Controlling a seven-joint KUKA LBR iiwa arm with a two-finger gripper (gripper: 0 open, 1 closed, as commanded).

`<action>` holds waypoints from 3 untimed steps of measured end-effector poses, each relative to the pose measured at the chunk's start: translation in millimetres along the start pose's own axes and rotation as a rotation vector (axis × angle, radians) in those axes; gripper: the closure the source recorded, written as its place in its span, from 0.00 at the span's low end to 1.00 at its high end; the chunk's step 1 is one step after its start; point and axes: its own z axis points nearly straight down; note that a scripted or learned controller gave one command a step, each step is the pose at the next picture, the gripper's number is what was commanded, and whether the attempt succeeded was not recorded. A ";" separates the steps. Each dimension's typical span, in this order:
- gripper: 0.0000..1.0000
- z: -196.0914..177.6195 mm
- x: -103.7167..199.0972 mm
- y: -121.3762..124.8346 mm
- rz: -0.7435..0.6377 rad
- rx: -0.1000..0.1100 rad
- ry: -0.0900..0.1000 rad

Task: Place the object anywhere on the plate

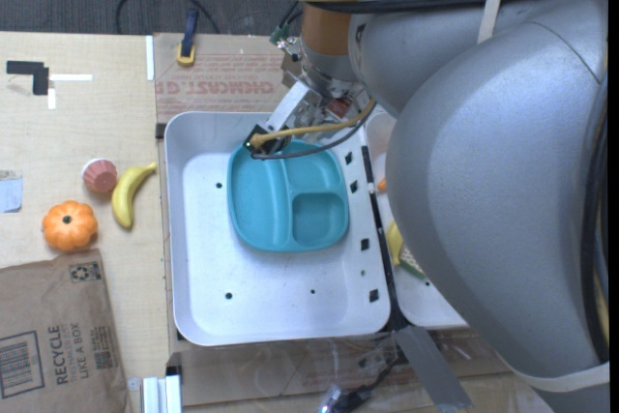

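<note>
A teal plate (287, 198) with divided compartments lies in the left white bin (203, 295), toward its far right side. Nothing rests on the plate where it shows. My gripper (308, 111) hangs over the plate's far edge, under the orange wrist band, and its tip is hidden by the wrist. The right bin (426, 305) is mostly covered by the arm. At its left edge a yellow object (394, 243) and a bit of something orange (381, 185) peek out.
On the wooden bench left of the bins lie a small orange pumpkin (70, 225), a banana (130, 192) and a pink round item (100, 176). A cardboard box (58, 334) sits at the front left. The arm's grey bulk (513, 169) takes up the right side.
</note>
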 end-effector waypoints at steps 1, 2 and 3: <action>1.00 -33.0 -46.1 3.2 -0.009 0.001 -0.001; 1.00 -17.4 -6.6 -7.8 0.160 0.001 0.000; 0.00 -17.6 -6.9 -7.3 0.162 0.001 0.000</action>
